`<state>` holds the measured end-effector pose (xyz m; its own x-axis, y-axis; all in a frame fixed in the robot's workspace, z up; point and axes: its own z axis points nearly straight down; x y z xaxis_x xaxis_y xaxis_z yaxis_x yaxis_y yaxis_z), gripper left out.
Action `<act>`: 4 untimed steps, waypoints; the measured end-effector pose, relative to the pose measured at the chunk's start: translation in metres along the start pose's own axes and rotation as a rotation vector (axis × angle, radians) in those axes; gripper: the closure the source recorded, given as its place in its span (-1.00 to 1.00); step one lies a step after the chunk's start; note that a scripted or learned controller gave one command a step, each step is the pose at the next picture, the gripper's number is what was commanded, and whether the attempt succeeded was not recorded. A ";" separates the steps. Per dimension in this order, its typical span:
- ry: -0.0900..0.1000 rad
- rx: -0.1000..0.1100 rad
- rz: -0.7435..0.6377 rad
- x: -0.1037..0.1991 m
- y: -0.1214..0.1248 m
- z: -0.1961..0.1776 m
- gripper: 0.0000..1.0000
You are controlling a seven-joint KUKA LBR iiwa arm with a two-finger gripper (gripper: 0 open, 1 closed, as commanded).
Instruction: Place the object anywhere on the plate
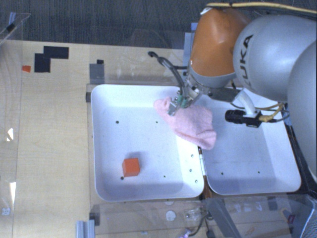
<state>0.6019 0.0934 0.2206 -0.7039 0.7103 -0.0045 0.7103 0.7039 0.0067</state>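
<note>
A pink cloth [192, 122] lies crumpled across the divider between the two white bins, its lower end hanging over the rim of the right bin [257, 175]. My gripper [176, 104] reaches in from the right and sits at the cloth's upper left corner, over the left bin [106, 148]. Its fingers are pinched together on a fold of the cloth. A small orange cube [131, 167] rests on the left bin's floor, well below and left of the gripper.
The grey arm with its orange band [215, 41] hangs over the back of the right bin. A black cable connector [242, 117] sticks out beside the wrist. The wooden bench [49, 148] extends left of the bins, with black markers [49, 57] at its far corner.
</note>
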 end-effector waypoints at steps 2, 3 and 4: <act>-0.002 -0.004 -0.517 -0.001 -0.036 0.014 1.00; -0.002 -0.003 -0.600 -0.053 0.018 0.015 1.00; 0.000 -0.002 -0.709 -0.020 0.023 0.016 1.00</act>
<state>0.6327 0.0953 0.2053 -0.9967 0.0809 -0.0089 0.0809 0.9967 0.0041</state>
